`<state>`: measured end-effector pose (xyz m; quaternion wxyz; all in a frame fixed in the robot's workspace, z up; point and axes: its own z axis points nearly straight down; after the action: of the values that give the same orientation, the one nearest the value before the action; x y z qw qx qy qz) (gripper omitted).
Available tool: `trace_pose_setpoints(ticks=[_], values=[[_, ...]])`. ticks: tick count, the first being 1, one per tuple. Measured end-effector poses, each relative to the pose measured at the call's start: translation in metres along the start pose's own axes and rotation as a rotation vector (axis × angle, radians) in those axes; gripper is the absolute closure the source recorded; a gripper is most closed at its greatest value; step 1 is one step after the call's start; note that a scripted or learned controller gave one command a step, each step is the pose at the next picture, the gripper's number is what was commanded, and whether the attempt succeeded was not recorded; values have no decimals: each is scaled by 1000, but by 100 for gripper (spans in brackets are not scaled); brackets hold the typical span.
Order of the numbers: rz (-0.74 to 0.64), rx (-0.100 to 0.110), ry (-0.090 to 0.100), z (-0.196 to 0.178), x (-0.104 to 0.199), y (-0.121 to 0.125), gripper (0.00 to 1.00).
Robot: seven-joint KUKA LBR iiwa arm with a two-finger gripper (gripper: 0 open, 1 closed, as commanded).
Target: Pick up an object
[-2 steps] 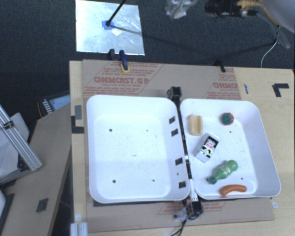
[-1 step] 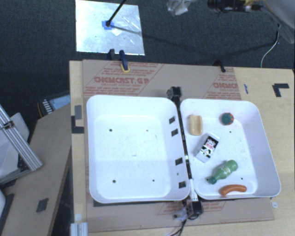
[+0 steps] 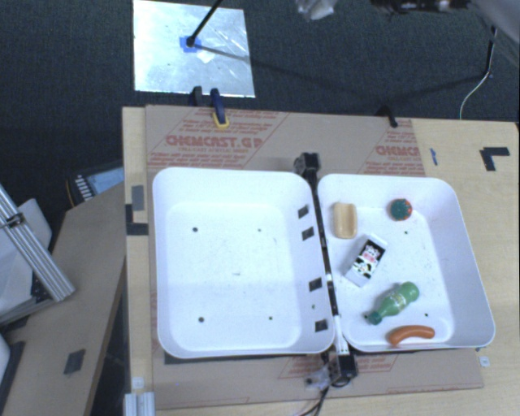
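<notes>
The arm (image 3: 431, 5) was barely in the picture — a grey blur along the top edge, right of centre, far above and behind the bins; whether its tool was apart or together could not be told from that blur, and nothing was seen held in it.

Everything to be picked lay in the right bin (image 3: 467, 244); the left bin (image 3: 236, 260) sat beside it, the two joined along a dark hinge line. Five things were spread well apart in the right bin: a tan block (image 3: 344, 219) near the inner wall, its long axis running toward the far rim; a small round green-and-red ball (image 3: 400, 209) near the far wall; a white carton (image 3: 366, 261) in the middle, lying on a diagonal; a green bottle (image 3: 392, 301) below it, tilted with its cap toward the hinge; and an orange sausage (image 3: 410, 333) close beside the near rim, lying crosswise.

From the arm, all of them lay down and toward the camera. The carton looked the easiest judged by room — open floor on every side; the sausage, by contrast, was hard against the near wall, leaving little clearance for a finger on that side.
</notes>
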<state>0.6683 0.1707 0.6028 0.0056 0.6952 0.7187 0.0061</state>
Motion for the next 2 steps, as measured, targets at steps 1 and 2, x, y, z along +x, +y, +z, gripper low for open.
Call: trace_pose_setpoints(ticks=[1,2], values=[[-4,-5,0,-11,0,0,100],[-9,-15,2,-23,1,1,100]])
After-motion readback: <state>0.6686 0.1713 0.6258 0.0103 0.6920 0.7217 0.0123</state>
